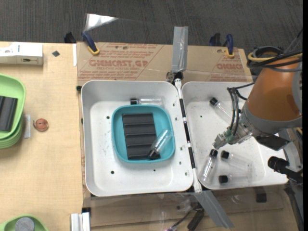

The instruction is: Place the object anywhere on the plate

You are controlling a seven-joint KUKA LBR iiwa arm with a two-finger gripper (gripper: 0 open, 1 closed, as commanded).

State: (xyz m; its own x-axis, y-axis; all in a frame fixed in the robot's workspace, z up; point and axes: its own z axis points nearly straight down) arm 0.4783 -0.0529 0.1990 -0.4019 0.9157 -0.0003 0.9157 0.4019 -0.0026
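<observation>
You look down from one fixed camera above the light wooden bench point(43, 177), tilted slightly so the far edge lies at the top. It stands far enough back to take in both shallow white plastic bins point(96, 177), with the grey, orange-banded arm point(274, 97) entering from the right.

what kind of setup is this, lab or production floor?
Likely a robotics lab test bench: cardboard clamped under two white bins, clear vials scattered in the right one, a teal plate in the left.
</observation>
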